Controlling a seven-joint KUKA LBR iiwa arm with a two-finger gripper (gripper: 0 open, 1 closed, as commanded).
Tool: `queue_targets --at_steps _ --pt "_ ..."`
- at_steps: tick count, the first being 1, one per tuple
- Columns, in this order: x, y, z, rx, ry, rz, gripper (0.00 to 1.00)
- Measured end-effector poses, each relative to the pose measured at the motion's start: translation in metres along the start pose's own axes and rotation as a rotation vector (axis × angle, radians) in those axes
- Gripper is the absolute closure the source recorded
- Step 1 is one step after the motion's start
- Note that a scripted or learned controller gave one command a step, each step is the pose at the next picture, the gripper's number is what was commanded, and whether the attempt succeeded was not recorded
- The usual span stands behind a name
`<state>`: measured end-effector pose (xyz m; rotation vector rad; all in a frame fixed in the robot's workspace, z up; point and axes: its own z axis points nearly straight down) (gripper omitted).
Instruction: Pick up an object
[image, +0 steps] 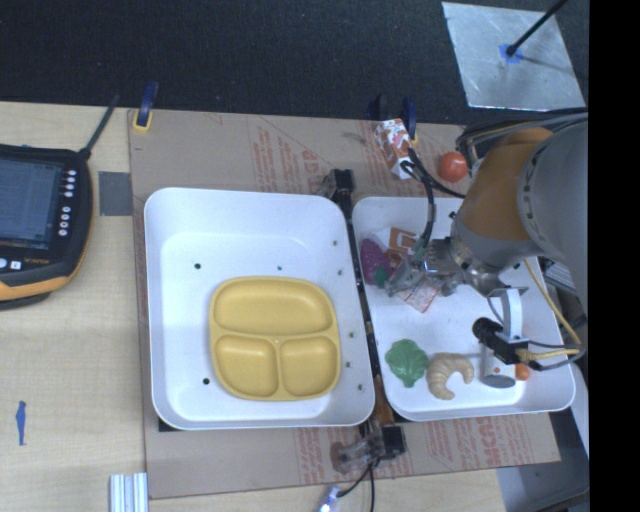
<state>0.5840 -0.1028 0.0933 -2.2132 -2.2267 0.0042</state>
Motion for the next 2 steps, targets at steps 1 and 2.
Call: queue_targets --at_steps 1,2 --pt "0.0 0.056 0.001 0.001 0.001 0.003 0.0" --pt "-0.008 0.004 0.002 0.001 0.0 0.001 0.0"
